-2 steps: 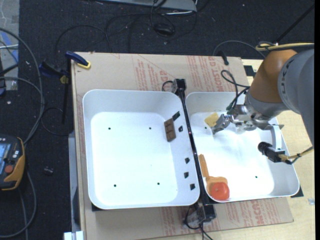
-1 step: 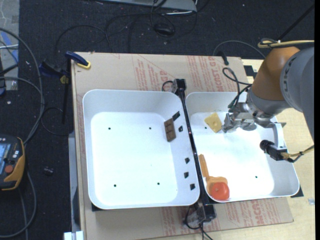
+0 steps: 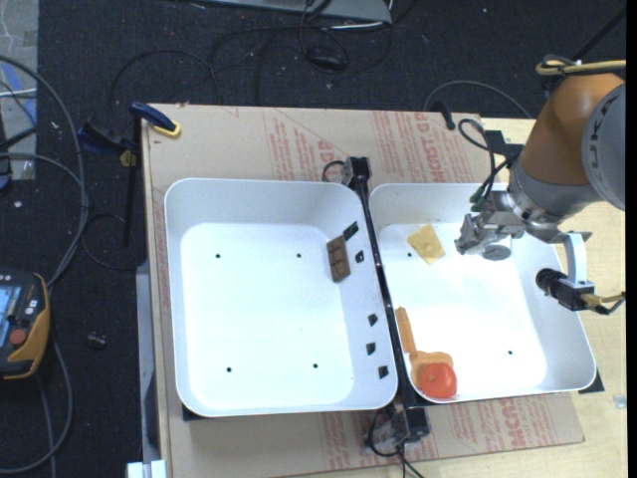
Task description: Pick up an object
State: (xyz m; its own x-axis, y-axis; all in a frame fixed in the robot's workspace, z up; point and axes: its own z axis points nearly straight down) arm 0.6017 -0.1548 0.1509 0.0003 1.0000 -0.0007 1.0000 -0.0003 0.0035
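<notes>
The brown cardboard-covered worktop (image 3: 299, 132) is carrying two shallow white plastic bins: the left bin (image 3: 199, 297) is holding a small brown rectangular block (image 3: 338, 259) at its 3 o'clock wall. The right bin (image 3: 557, 327) is holding an orange-red round toy with a tan handle (image 3: 430, 368) at 7 o'clock and a pale yellow flat wedge (image 3: 427, 243) at 11 o'clock. The grey metal gripper (image 3: 484, 237) is hovering near 1 o'clock, just beside the wedge; whether its fingers are spread or closed cannot be told.

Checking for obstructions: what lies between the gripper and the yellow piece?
In the camera view, bare white bin floor separates the gripper from the yellow piece.
</notes>
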